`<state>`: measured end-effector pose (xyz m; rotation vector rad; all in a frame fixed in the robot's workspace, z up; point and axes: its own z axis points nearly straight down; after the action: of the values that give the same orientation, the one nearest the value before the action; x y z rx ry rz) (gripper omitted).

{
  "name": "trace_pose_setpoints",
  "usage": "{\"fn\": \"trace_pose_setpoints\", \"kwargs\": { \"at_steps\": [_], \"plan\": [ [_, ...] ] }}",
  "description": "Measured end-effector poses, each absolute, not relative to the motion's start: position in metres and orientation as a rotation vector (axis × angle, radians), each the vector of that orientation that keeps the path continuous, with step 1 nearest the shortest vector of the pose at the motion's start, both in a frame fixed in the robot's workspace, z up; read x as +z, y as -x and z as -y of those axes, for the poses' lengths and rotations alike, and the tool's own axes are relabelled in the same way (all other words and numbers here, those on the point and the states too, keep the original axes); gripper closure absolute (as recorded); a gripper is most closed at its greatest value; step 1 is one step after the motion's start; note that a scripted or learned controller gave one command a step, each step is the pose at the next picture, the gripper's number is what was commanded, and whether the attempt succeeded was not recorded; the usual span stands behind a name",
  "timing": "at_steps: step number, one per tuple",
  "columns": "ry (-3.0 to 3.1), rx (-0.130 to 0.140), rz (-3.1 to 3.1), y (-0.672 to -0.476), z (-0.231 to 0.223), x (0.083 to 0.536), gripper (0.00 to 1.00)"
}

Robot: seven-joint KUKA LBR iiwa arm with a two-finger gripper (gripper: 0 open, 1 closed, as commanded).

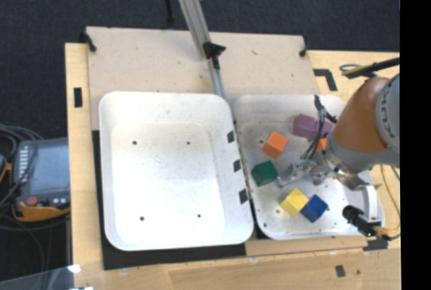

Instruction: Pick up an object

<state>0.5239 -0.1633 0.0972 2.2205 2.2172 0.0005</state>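
— Since the arm (367, 124) comes in over the right bin (269, 225), which block would you bet on?

— The green block (264, 172), I'd guess. The gripper (291, 176) sits low in that bin, just beside the green one, on its right. Whether the fingers are spread or closed I cannot tell from here; they're a thin grey blur, and I see nothing between them.

— How would it handle?

— Looks like a small, stiff cube, likely light, wood or foam. Flat faces, so the fingers should take it on two opposite sides, straight down over the middle. It shouldn't crush, but a corner pinch could squirt it away on that smooth white floor.

— How many things are in there?

— Five I can count. One green block by the left wall, one orange block (275, 143) above it, one purple block (306, 125) further back near the wrist, then one yellow block (294, 202) and one blue block (314, 208) touching each other at the front. There's a bit of orange by the arm that I can't make out.

— And the other bin?

— The left bin (114, 120) shows just its white floor with a few dark dots. So two bins, one arm, five blocks.
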Motion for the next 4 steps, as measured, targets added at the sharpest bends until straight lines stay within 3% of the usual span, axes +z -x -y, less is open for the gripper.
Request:
{"fn": "trace_pose_setpoints", "kwargs": {
  "at_steps": [1,3,4],
  "plan": [
    [-2.222,0.006,-2.207,-0.525,0.165,0.110,1.00],
    [-2.213,0.005,-2.221,-0.514,0.166,0.206,1.00],
    [-2.215,0.003,-2.223,-0.516,0.167,0.221,1.00]
  ]
}}
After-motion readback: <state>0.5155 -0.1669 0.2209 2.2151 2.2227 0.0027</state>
